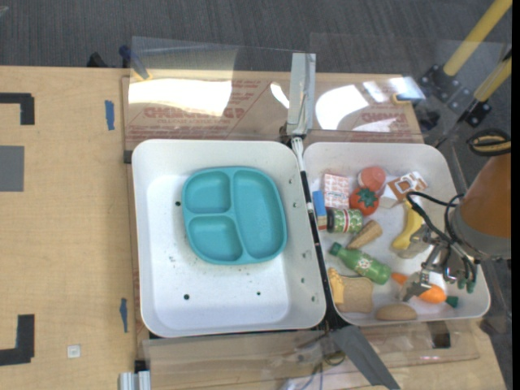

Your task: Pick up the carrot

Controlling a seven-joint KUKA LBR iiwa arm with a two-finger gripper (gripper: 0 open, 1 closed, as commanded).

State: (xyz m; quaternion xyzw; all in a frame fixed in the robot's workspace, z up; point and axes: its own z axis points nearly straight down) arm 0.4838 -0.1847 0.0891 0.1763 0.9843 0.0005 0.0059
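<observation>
We see the carrot (433,295) lying near the front right corner of the right bin (467,307), orange with a green tip pointing right, and the gripper (428,281) sits right over its left end. The fingers are dark and tangled with cables, so we cannot tell how far apart they stand or whether they touch the carrot (the carrot looks to be resting on the bin floor, just beside or under the tips). A second small orange bit (399,279) shows just left of the gripper. Around it lie a green bottle (362,264), a banana (409,231), a tomato (365,201), a small can (345,221) with a red and green label, and a red and white box (335,190); we find the print on all of them too small to read. The left bin (162,299) holds a teal plate (235,215) with three compartments. Reddish lettering on the clear sheets (185,108) behind the bins is too blurred to make out.
</observation>
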